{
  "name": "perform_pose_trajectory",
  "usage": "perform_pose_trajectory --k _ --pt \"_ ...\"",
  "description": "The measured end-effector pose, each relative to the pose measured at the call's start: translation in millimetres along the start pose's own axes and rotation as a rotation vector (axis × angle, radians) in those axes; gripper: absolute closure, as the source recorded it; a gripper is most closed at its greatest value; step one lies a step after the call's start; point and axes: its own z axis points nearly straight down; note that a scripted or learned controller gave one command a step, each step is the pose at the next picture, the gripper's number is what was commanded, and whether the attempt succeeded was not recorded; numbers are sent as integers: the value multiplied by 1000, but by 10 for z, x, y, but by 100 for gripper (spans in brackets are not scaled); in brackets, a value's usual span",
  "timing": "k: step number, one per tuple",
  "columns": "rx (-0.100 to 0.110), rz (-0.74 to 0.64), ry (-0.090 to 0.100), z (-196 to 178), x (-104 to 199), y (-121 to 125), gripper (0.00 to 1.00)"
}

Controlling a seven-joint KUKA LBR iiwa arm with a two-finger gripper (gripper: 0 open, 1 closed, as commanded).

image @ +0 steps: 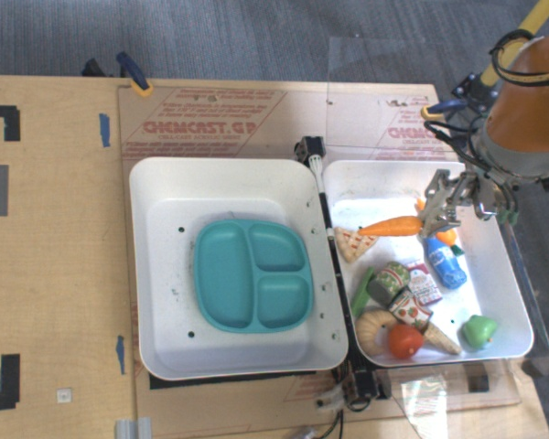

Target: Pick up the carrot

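Note:
The orange carrot point(392, 227) lies nearly level across the upper middle of the right bin point(517, 286), its thin tip pointing left toward the divider. My gripper point(436, 216) comes down from the upper right over the carrot's thick right end. Its metal fingers point(432, 199) stand on either side of that end and are closed on it, and a bit of orange shows past them on the right. I cannot tell whether the carrot is off the bin floor.
A pizza slice point(349, 243) lies under the carrot's tip. A blue bottle point(446, 263), a can point(384, 287), a small carton point(425, 287), a tomato point(403, 341), a bread roll point(373, 326) and a green toy point(479, 330) crowd the bin's lower half. A teal divided plate point(252, 274) sits in the left bin point(156, 245).

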Motion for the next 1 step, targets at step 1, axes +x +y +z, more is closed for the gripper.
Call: perform_pose_trajectory --k 1 --pt "5 676 13 -511 1051 -85 100"
